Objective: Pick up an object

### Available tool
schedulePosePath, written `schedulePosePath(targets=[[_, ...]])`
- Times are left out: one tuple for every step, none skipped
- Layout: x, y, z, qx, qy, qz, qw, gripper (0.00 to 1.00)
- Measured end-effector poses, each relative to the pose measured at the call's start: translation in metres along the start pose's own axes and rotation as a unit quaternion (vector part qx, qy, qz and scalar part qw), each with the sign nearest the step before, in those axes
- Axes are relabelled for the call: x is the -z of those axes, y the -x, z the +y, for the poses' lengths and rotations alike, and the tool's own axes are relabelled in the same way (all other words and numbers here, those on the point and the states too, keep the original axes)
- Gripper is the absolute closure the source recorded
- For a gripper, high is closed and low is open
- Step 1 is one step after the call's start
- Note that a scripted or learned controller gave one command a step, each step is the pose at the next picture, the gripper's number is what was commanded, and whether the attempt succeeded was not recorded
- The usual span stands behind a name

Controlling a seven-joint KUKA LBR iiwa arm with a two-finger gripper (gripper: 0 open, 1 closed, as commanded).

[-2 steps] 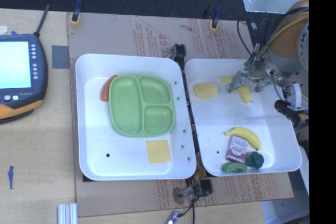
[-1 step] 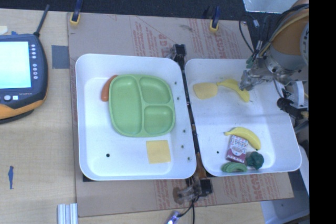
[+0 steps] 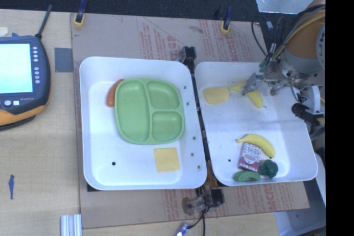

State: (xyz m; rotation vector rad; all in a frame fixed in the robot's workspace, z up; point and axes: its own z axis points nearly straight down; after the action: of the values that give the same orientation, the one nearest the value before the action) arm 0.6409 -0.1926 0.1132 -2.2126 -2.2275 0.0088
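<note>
hovering jaws (image 3: 253, 85), state unclear, crowd yellow pieces (image 3: 255, 98); banana (image 3: 260, 143) and packet (image 3: 250, 156) lie near.

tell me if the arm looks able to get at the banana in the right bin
Probably yes. The banana lies uncovered in the right bin, with only the small carton just below it, and the gripper is already over that bin.

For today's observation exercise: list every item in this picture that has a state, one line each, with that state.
Green three-compartment plastic tray: upright, flat in left bin.
Orange sausage-shaped toy: partly tucked under tray's left edge.
Yellow square slice: lying flat.
Yellow banana: lying on its side.
Handheld controller screen: lit.
</note>
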Motion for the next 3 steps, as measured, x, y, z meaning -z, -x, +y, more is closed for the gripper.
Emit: schedulePosePath(targets=[[-0.021, 0.014, 0.001, -0.002, 0.0, 0.001, 1.0, 0.0], [-0.011, 0.015, 0.0, -0.001, -0.002, 0.001, 1.0, 1.0], [0.069, -0.05, -0.013, -0.001, 0.002, 0.002, 1.0, 1.0]])
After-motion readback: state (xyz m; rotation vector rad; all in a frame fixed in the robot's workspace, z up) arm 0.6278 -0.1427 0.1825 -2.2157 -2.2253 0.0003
